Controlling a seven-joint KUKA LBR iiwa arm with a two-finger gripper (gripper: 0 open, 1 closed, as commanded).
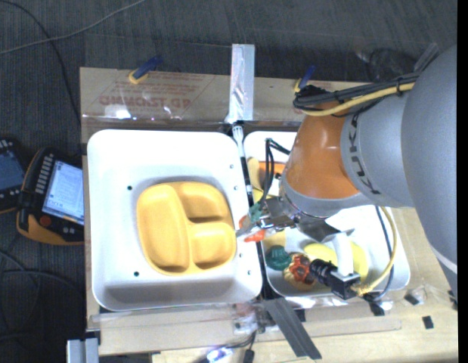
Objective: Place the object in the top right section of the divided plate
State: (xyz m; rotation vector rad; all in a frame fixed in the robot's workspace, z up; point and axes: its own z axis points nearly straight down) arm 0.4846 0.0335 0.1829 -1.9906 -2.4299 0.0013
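Grey arm [415, 134] over right bin [396, 274] of toys; yellow divided plate [187, 225] in left bin [113, 165]; jaws' state unclear.

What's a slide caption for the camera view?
Arm reaches over right bin of small objects; yellow plate sits in left bin.

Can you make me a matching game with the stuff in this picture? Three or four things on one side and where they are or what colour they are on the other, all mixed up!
Things:
1. divided plate
2. teal toy
3. handheld screen
4. blue clip

Places or colours:
A. on the floor left of the bench
B. yellow, in the left bin
C. on the cardboard behind the bins
D. in the right bin

Pairs: 1-B, 2-D, 3-A, 4-C
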